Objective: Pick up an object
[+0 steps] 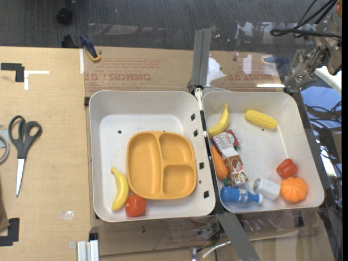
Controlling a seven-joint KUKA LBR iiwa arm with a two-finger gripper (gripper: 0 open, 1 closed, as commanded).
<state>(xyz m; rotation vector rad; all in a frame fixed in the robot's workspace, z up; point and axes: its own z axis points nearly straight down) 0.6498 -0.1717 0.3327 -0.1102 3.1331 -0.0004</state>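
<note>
Overhead | cardboard (163, 69) lettering mirrored, unreadable | carton (234, 166) label too small to read | end effector (310, 64) state: cannot tell

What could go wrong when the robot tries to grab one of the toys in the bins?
1. The carrot, the two small boxes and the blue bottle lie packed together along the right bin's left wall, so the fingers might bump a neighbour or catch two.
2. The pumpkin looks round and could roll away.
3. The banana and tomato sit squeezed between the yellow tray and the left bin's wall, leaving little room.
</note>
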